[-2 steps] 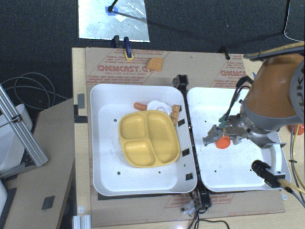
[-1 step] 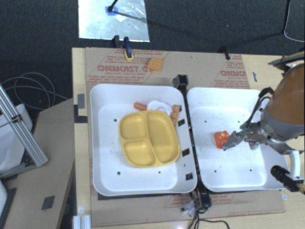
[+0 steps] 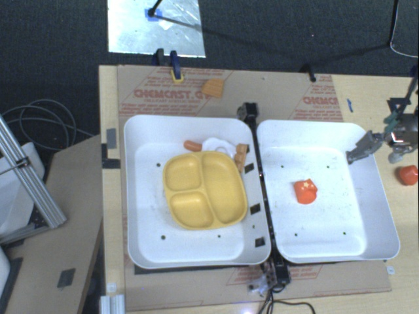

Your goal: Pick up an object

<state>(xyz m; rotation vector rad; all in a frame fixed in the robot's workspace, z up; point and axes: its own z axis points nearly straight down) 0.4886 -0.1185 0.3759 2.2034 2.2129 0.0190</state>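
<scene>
While the gripper (image 3: 362, 148) hangs over the right bin's (image 3: 327, 250) far right corner, fingers look together w/ nothing between, the orange toy (image 3: 305, 191) sits mid-bin, apart: left of and nearer than the tips, approx.

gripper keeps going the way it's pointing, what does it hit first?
Likely the bare floor of the right bin. The gripper points down-left from the bin's far-right corner; the orange object lies farther along that line. Depth is unclear.
</scene>
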